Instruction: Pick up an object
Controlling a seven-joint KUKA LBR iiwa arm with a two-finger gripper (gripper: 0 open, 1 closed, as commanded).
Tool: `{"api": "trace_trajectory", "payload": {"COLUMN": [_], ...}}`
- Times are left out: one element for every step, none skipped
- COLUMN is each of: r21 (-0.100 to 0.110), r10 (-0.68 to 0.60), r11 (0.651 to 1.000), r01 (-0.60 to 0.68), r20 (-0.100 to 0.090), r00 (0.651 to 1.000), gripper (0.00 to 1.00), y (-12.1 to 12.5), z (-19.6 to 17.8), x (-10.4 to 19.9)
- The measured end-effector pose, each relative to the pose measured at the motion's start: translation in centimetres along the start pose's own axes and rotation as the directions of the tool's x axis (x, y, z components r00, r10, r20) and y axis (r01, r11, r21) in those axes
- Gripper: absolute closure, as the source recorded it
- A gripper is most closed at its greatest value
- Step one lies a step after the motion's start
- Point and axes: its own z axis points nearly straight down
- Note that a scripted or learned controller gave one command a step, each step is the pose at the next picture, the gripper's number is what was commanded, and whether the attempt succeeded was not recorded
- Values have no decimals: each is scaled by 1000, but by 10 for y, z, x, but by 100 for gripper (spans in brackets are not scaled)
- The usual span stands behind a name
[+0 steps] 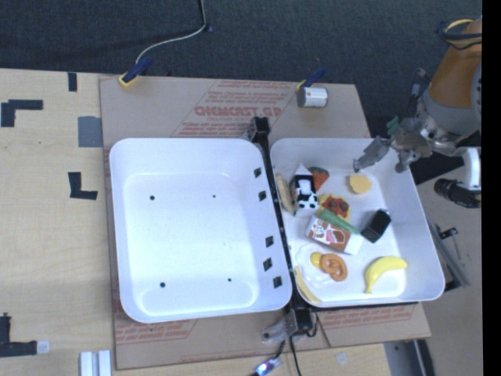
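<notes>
My gripper point(387, 160) hangs over the far right corner of the right bin point(423, 233), open, with nothing between its fingers. One fingertip point(366, 160) points down-left toward a small yellow round piece point(359, 183) just below it, apart from it. The right bin holds several small toys: a black-and-white figure point(304, 193), a red and green piece point(319, 177), a red item point(337, 207), a printed carton point(327, 233), a black block point(376, 225), a pretzel point(332, 265) and a banana point(385, 271).
The left bin point(188, 225) lies beside the right one, with a black hinged divider point(268, 210) between them. A tan stick-like piece point(283, 193) leans along that divider. A small grey box point(315, 96) sits on the cardboard behind the bins.
</notes>
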Motion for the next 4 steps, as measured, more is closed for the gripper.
{"api": "trace_trajectory", "payload": {"r21": [1, -4, -13, 2], "r10": [5, -5, -10, -3], "r11": [1000, 1000, 1000, 1000], "r01": [-5, 5, 10, 3], "r20": [-2, 0, -3, -1], "r00": [1000, 1000, 1000, 1000], "gripper": [0, 0, 0, 100], "y": [-47, -89, -46, -50], "z": [116, 111, 7, 4], "x": [-14, 101, 197, 191]}}
